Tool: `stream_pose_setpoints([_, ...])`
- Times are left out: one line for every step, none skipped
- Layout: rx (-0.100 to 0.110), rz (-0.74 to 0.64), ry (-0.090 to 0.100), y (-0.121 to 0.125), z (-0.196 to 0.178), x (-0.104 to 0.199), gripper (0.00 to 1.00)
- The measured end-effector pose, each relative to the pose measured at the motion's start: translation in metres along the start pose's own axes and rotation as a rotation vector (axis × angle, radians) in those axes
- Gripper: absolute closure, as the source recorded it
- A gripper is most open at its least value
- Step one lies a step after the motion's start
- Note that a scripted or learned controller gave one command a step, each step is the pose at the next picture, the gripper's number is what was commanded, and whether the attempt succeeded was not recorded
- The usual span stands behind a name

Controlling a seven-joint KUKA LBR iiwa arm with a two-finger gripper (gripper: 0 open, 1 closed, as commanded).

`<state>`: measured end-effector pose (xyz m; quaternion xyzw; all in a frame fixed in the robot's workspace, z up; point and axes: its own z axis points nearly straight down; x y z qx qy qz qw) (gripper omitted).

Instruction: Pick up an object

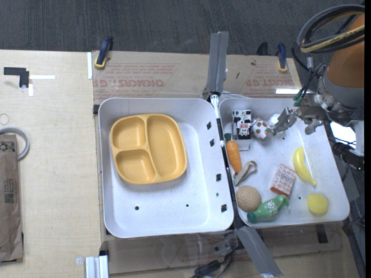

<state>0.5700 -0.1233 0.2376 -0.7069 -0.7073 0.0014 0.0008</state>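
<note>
Right bin [342,204]: crowded. A carrot [233,156] lies along its left wall, a black-and-white toy [242,123] above it, a small ball [261,130] just beside the toy.
Lower part: a tan round ball [248,198] and a green bottle [268,208] sit close together; a red-and-white packet [283,180] lies above the bottle.
Right side: a banana [303,165] and a lemon [317,204], near the right wall.
Centre: a tan clip-shaped thing [246,172] beside the carrot.
Left bin [165,213]: holds a yellow divided plate [148,149] in its upper half; white floor shows below it.
Tabletop [52,172]: a brown bag [10,190] at the frame's left edge.
Open room: bare floor between packet, banana and the bin's top wall.
End effector [283,120]: in the right bin's upper area, next to the small ball; I cannot tell how far it is spread, and nothing shows between its tips.
</note>
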Motion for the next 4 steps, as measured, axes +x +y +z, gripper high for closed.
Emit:
stream_pose_setpoints([-0.021, -0.032, -0.004, -0.028, 0.129, -0.053, 0.00])
stream_pose_setpoints([-0.019, 0.021, 0.002, 0.004, 0.137, -0.061, 0.00])
stream_pose_setpoints([-0.012, -0.004, 0.008, -0.012, 0.142, -0.090, 0.00])
stream_pose_setpoints([-0.010, -0.001, 0.003, -0.013, 0.134, -0.092, 1.00])
